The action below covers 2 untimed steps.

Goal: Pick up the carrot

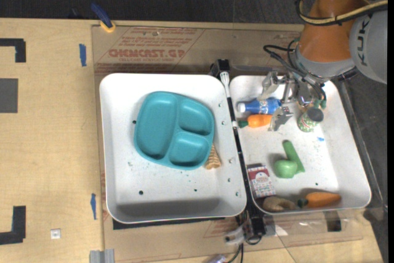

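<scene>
The carrot (259,122) is small and orange with a green top, and lies on its side at the left of the right bin (345,163), just below a blue bottle (257,107). My gripper (272,108) hangs over the bin's back left part and is open. One metal finger (278,119) ends right beside the carrot's right end, and the other finger (267,87) is above the bottle. Nothing is held between them. A second, longer orange vegetable (322,198) lies at the bin's front right.
The right bin also holds a green can (309,120), a green toy (288,161), a red and white box (260,179) and a brown item (278,204). In the left bin (123,182) are a teal divided plate (174,130) and a waffle cone (212,159).
</scene>
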Each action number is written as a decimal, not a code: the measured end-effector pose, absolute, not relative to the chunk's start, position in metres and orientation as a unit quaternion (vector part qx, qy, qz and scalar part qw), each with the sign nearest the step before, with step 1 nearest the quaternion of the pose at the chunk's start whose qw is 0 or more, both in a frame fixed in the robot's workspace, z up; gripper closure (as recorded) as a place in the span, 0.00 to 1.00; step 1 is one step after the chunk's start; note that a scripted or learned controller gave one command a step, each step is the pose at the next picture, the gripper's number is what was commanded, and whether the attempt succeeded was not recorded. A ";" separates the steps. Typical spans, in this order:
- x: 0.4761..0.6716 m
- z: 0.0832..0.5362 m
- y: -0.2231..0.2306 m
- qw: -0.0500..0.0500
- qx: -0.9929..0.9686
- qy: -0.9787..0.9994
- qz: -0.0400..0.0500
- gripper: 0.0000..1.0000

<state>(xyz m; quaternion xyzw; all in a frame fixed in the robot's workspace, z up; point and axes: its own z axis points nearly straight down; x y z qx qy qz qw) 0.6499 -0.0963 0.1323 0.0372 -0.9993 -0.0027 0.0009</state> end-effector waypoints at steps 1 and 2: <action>0.642 0.123 -0.098 -0.009 0.033 -0.999 0.000 0.00; 0.599 0.107 -0.093 -0.023 -0.009 -1.000 0.001 0.00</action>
